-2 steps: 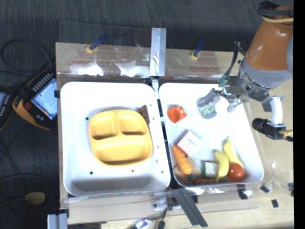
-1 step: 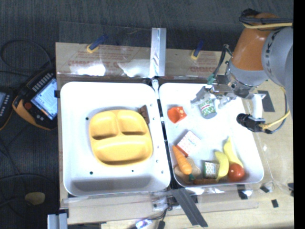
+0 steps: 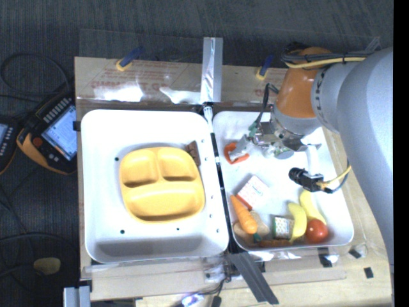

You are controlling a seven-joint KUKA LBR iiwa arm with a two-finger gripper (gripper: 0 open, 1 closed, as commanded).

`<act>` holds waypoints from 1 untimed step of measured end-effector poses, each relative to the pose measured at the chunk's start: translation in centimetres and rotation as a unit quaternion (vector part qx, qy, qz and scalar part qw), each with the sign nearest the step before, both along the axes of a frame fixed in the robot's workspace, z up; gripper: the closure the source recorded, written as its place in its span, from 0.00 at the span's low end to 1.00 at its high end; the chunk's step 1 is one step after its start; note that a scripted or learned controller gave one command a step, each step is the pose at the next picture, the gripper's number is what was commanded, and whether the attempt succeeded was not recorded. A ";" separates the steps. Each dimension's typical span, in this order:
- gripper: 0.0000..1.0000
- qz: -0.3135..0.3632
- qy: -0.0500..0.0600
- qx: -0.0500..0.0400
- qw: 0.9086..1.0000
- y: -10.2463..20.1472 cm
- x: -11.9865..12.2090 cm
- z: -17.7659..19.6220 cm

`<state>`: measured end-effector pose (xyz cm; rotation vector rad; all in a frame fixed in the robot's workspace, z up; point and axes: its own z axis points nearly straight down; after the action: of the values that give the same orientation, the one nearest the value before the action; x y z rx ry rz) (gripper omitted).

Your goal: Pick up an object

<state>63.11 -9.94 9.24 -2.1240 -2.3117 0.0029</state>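
Observation:
My gripper is low in the far part of the right bin, under the orange-banded wrist. Just to its left and slightly nearer lies a small red and white object, apart from the gripper. Toward the near side of that bin sit a white box with red print, an orange carrot, a small green-labelled box, a yellow banana and a red tomato. Nothing shows in the gripper's grasp.
The left bin holds a yellow divided tray, with a small brown item at its far right corner. A ridge divides the two bins. The grey arm covers the right bin's far right corner.

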 end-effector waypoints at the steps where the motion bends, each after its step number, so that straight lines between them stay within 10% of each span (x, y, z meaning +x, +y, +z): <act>1: 1.00 0.000 0.001 0.001 1.000 0.0 0.0 0.8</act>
<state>63.07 -9.95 10.07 -2.1224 -2.3092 0.0041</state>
